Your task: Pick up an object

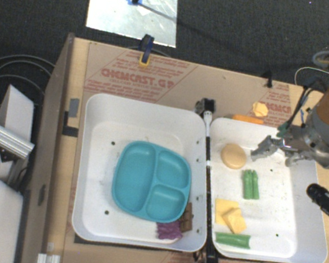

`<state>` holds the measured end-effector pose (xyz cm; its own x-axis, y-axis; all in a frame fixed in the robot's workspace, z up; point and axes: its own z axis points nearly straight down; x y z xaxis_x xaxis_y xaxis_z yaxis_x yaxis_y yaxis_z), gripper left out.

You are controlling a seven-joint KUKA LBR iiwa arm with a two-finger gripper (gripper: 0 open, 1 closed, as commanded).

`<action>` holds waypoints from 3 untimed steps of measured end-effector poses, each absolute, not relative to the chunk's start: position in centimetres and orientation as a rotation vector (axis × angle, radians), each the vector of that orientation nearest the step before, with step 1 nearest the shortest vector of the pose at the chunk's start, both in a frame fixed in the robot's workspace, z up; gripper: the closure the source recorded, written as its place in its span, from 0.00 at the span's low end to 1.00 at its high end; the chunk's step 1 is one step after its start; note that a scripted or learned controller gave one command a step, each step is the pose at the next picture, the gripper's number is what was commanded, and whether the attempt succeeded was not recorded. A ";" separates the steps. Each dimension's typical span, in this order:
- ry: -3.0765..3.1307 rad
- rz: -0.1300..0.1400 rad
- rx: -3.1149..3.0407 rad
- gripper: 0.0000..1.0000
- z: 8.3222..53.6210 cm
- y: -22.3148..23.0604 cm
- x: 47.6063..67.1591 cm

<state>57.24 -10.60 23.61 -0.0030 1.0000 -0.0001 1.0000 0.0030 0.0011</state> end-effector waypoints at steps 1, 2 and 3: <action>2.226 -0.010 2.228 0.00 8.8 -12.9 56.4; 2.222 0.003 2.218 1.00 10.7 -12.8 56.8; 2.234 0.013 2.204 1.00 20.2 -2.2 54.9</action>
